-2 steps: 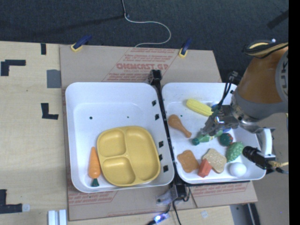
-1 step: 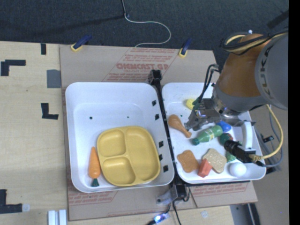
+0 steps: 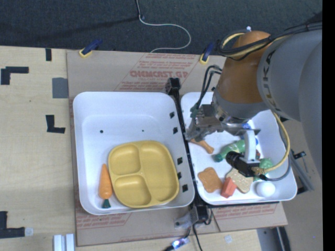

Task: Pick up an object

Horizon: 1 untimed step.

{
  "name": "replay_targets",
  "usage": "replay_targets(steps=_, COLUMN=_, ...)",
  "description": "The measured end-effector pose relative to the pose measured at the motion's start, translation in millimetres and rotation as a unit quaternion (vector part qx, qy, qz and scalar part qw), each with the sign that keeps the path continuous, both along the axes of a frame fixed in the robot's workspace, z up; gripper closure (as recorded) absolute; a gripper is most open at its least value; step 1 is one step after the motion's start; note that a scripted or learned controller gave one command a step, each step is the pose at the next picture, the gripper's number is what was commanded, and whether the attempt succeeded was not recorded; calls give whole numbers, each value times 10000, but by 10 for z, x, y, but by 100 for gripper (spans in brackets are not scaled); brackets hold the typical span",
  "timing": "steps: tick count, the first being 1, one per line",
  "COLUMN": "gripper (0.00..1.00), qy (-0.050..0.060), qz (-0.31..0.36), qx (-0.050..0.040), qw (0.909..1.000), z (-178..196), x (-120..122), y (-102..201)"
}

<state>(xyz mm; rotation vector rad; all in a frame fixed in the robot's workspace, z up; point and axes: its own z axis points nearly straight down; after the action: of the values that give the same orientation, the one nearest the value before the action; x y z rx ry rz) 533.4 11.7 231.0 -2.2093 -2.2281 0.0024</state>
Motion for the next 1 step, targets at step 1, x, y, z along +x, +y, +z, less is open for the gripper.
replay_targets(steps=1, gripper=100, qy=5, qz=-28, qx=-12, qw=10000, z=-42, x=31, y=145)
